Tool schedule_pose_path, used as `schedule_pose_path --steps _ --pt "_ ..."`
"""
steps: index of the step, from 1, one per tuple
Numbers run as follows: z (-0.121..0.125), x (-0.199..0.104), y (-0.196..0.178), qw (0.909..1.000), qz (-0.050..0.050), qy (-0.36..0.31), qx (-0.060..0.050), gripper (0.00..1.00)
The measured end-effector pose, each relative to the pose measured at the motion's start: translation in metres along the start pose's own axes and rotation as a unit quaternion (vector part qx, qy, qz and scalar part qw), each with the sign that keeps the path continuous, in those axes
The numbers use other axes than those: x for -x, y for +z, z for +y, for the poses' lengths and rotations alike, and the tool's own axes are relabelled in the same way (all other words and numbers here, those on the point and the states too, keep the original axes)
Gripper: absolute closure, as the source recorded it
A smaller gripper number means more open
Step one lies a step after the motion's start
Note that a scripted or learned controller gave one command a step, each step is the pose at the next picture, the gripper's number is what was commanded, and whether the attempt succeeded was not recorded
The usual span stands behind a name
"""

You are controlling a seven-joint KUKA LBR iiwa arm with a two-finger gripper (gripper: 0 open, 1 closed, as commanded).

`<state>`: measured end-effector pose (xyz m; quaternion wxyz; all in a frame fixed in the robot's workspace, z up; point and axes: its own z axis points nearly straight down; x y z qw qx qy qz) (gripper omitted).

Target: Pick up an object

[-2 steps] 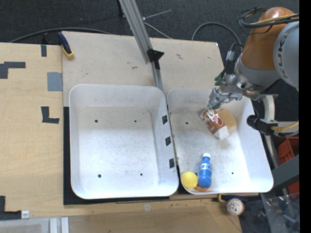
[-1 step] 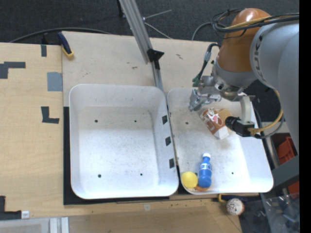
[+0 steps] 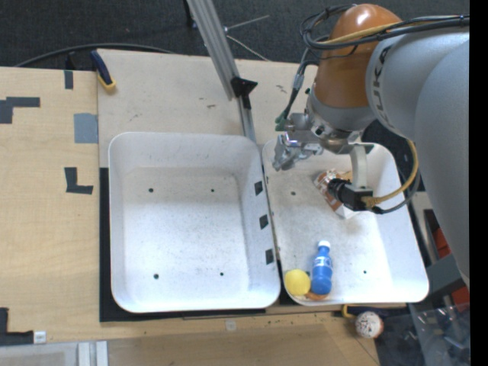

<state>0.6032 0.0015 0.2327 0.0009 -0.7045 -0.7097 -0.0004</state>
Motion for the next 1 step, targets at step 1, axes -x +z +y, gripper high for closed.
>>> schedule_pose_path --steps 1 --pt "0.0048 -0.0504 -0.0071 1.0000 0.000 0.000 0.000 1.00"
